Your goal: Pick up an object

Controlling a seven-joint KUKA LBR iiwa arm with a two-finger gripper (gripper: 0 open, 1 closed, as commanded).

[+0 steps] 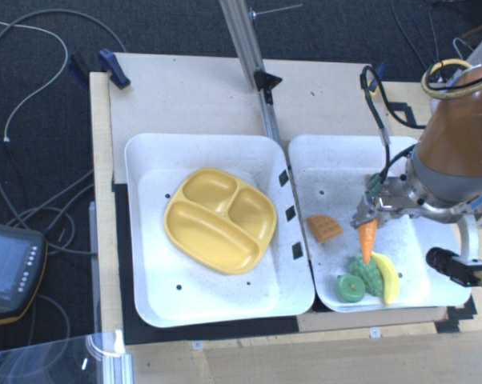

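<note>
The gripper (369,214), fingers seemingly clamped on the top of the carrot (367,241) in the right bin (329,154), should lift straight up, slowly, so it does not slip.

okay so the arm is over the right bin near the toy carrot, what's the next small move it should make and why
Probably a short, straight descent onto the carrot. The gripper sits right at the carrot's upper end in the right bin, so little sideways travel seems needed. The banana and green toys crowd the carrot's lower tip, so staying near the upper end looks safer. Its height above the carrot can't be judged.
</note>
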